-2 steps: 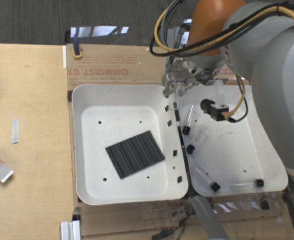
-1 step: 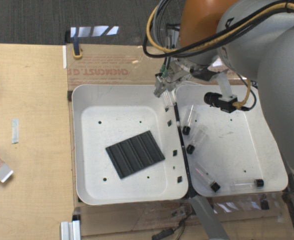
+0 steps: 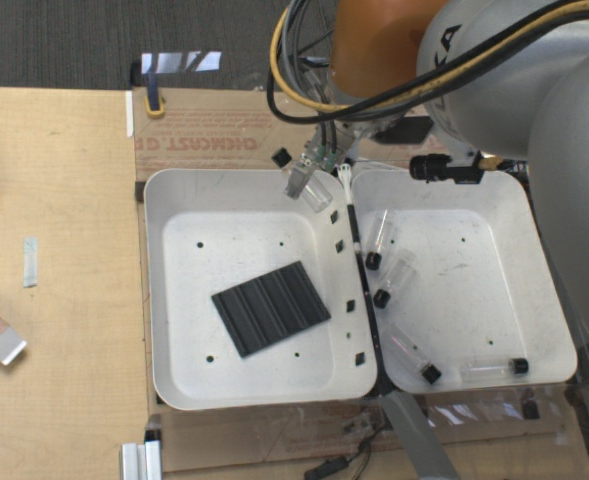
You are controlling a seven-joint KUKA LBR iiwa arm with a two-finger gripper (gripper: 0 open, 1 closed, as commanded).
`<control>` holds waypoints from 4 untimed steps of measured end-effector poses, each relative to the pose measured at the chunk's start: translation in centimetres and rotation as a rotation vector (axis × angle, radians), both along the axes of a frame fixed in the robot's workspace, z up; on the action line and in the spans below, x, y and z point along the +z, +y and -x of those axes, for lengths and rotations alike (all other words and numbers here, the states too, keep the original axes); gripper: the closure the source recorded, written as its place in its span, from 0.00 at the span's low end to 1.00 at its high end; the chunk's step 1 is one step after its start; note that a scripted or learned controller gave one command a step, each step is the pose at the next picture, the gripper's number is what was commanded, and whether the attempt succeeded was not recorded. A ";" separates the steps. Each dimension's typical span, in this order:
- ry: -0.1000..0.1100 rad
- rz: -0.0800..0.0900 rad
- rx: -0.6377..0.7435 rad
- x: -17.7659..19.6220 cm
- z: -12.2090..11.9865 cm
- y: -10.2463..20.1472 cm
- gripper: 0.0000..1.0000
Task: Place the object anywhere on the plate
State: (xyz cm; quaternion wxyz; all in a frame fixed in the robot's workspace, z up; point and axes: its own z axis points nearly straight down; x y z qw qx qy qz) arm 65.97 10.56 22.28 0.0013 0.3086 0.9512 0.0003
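Pincer (image 3: 312,180) hovers over left bin's (image 3: 174,368) far right corner, gripping clear tube (image 3: 316,196), lifted for carrying; ridged dark plate (image 3: 271,308) lies flat mid-bin, awaiting drop; more tubes (image 3: 399,268) in right bin (image 3: 549,308)

A: What lies under the gripper (image 3: 319,173)?
B: It hangs near the far rim of the left bin (image 3: 164,268), by the divide; nearer the camera from it the dark ribbed plate (image 3: 271,308) covers the bin's middle; bare white floor rings it.
A: And on its other side?
B: The right bin (image 3: 534,268); clear tubes with black caps (image 3: 386,268) crowd the divide and near wall; the middle is open; the arm (image 3: 514,58) overhangs the far side.
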 end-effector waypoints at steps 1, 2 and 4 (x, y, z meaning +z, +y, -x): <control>-0.001 0.000 0.391 9.9 1.1 5.3 1.00; -0.002 0.001 0.784 11.0 1.9 9.0 1.00; -0.004 0.002 1.665 15.7 -0.1 12.2 1.00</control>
